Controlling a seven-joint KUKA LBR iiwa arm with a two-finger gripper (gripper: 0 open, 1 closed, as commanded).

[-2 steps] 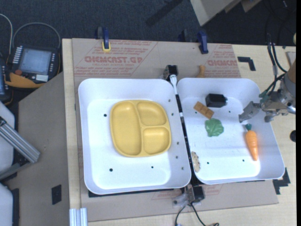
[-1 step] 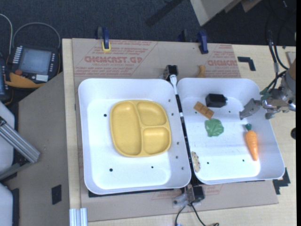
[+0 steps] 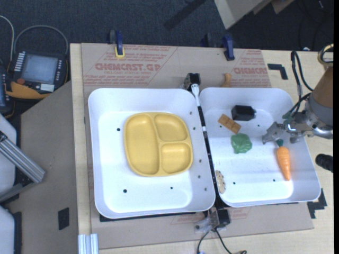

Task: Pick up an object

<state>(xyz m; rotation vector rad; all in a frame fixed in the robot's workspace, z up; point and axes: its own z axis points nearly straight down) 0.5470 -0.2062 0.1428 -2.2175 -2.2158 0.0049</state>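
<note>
From above, the claw (image 3: 276, 136) hangs low in the right bin (image 3: 254, 194), fingers spread, pinching nothing. The carrot (image 3: 284, 162) lies just below it, the green lump (image 3: 241, 143) left; lifting remains undone.

My gripper (image 3: 276, 136) sits low in the right bin (image 3: 254, 192), just above the carrot (image 3: 284, 163); jaws hold nothing. Green broccoli-like piece (image 3: 241, 143), brown cracker (image 3: 229, 123) and black block (image 3: 243, 111) lie to its left. Yellow divided plate (image 3: 158, 143) lies in the left bin (image 3: 106, 142).
</note>
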